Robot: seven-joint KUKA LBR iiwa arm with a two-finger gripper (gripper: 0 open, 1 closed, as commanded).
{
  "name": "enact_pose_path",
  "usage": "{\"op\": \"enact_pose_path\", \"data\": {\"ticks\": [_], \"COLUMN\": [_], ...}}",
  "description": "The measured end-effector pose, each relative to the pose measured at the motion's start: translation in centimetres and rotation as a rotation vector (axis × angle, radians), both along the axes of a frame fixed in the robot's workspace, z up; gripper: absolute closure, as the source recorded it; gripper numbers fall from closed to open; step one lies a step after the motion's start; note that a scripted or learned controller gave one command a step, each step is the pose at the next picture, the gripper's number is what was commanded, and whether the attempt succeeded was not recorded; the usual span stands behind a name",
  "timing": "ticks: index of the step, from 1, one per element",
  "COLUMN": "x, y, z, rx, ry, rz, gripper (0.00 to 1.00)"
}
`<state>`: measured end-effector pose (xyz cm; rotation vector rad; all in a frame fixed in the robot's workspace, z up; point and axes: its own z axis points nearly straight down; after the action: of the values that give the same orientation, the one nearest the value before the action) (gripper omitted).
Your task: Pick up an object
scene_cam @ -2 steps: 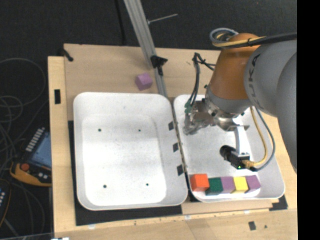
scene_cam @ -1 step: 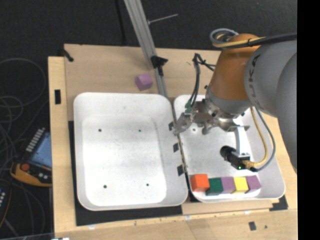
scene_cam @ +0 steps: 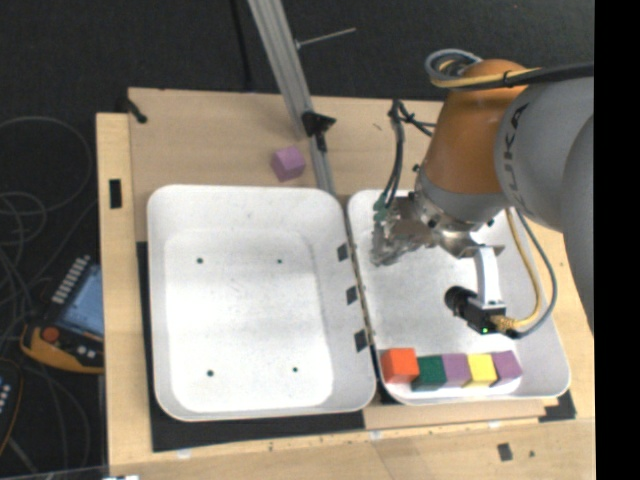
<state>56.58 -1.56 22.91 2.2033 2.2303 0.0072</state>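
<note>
- Hanging over the right bin [scene_cam: 530,363], upper left part: gripper [scene_cam: 385,246]; finger state cannot be told.
- Orange [scene_cam: 401,364], green [scene_cam: 431,371], purple [scene_cam: 456,368], yellow [scene_cam: 482,369] blocks line its lower edge.

Light even and diffuse, from overhead; no hard-edged shadows. Two white bins brightest in frame: left bin [scene_cam: 250,298] near blown out, surface detail washed to faint speckle. Right bin [scene_cam: 420,298] carries a soft shadow under the arm [scene_cam: 500,138]. Floor beyond the bench [scene_cam: 200,128] falls dark, cables barely legible. Mild sheen on the arm's orange band. Overall focus soft, low resolution; coloured blocks [scene_cam: 450,368] show bleeding edges. Straight lines stay straight toward the corners.
</note>
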Motion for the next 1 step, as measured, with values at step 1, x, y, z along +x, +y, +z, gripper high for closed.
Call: {"op": "enact_pose_path", "data": {"ticks": [1], "x": [0.11], "y": [-0.11], "z": [1.06], "rx": [-0.001], "ry": [-0.003], "rz": [0.005], "gripper": [1.0]}}
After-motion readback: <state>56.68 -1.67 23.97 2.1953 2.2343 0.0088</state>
